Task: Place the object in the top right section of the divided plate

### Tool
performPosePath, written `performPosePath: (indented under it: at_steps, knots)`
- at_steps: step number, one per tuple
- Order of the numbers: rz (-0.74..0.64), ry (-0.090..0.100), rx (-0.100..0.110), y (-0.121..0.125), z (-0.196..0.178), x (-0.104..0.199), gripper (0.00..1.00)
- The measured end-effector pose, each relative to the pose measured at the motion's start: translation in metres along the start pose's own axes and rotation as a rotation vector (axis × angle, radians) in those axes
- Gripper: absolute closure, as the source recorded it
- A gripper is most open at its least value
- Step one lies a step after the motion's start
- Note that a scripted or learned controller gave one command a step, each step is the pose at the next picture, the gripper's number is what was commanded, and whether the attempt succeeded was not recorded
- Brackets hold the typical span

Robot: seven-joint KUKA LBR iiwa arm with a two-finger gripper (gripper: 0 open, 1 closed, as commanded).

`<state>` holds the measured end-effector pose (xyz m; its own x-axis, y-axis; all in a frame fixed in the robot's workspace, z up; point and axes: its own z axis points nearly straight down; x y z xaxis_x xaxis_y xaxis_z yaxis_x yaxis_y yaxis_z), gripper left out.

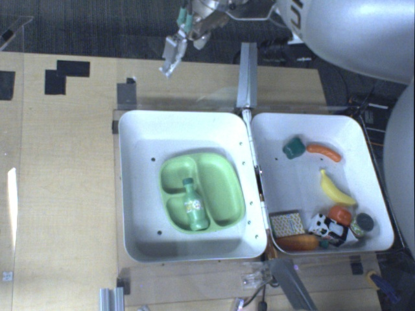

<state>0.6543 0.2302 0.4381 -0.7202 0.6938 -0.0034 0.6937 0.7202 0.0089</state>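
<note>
From the camera view, the gripper (174,52) hangs at 12 o'clock beyond the left bin (139,173), holding nothing I can see, and whether it is open or closed I cannot tell. The green bottle (192,207) lies in the divided plate (224,190) toward 7 o'clock, cap pointing to 12, so the likely failure is that this round, plate-coloured bottle rolls or slips from a grasp and never reaches the 1 o'clock section. The white bins sit on a pale wooden bench (65,173), with dark floor at 12 o'clock.
</note>
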Motion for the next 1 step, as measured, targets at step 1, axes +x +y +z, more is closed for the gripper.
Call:
performPosePath:
  at_steps: [1]
  knots:
    - [-0.065,-0.001,0.000,0.0059,0.0001,-0.0055,0.00]
